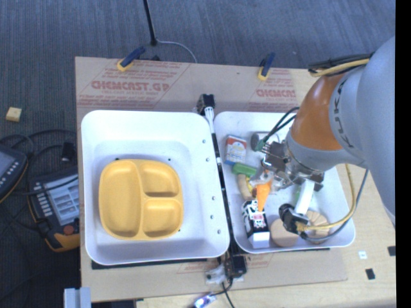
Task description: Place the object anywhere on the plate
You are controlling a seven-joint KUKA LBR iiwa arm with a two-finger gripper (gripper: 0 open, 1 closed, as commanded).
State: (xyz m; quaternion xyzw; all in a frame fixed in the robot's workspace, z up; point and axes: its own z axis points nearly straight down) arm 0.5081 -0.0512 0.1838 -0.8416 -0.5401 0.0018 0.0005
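Note:
A yellow plate (140,196) with three compartments lies in the left white bin (103,127); nothing is on it. My gripper (270,177) is low in the right bin (340,236), among the objects there. It sits right above an orange carrot-shaped piece (261,196) and beside a green piece (244,169). The wrist and arm cover the gripper's tip, and no object can be seen held in it.
The right bin also holds a small red and white carton (236,149), a black and white cow-patterned carton (255,220), a round tan piece (284,235), a white tube (304,199) and a yellowish piece (243,185). A raised rim divides the two bins.

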